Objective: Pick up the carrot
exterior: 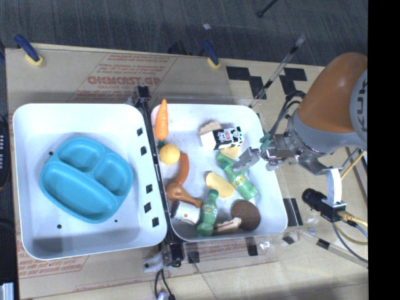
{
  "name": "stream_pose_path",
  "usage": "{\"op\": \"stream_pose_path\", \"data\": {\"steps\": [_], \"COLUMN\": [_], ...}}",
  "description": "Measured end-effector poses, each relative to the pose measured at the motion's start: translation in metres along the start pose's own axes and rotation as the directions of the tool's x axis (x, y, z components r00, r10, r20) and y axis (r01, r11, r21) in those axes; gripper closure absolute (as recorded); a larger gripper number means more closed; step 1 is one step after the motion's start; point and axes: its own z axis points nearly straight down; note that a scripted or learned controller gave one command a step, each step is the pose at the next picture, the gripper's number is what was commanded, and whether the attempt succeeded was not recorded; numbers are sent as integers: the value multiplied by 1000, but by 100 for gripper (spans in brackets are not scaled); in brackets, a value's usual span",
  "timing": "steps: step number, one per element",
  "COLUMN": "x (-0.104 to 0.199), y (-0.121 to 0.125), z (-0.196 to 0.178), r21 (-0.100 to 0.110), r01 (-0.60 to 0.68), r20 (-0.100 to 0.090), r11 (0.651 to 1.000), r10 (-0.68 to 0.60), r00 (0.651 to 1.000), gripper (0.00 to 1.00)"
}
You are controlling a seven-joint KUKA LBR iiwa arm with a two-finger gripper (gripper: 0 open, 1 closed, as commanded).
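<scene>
Camera view: carrot [162, 119] lies at the right bin's [270, 186] eleven o'clock corner; gripper [249, 157] at three o'clock, finger state unclear.

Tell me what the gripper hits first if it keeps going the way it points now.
Probably the green bottle just past the gripper, not the carrot at the bin's far corner. Height is hard to judge from above.
</scene>
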Motion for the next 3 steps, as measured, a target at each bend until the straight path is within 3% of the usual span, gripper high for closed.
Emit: {"op": "stream_pose_path", "data": {"steps": [1,2,3], "x": [34,11,-28], "y": [60,30,21], "z": [67,150,119], "r21": [6,4,-3], "r01": [-46,-167,-118], "r20": [1,-1,1], "r11": [999,986,993], "r10": [46,167,118], "r00": [999,986,993], "gripper": [0,0,0]}}
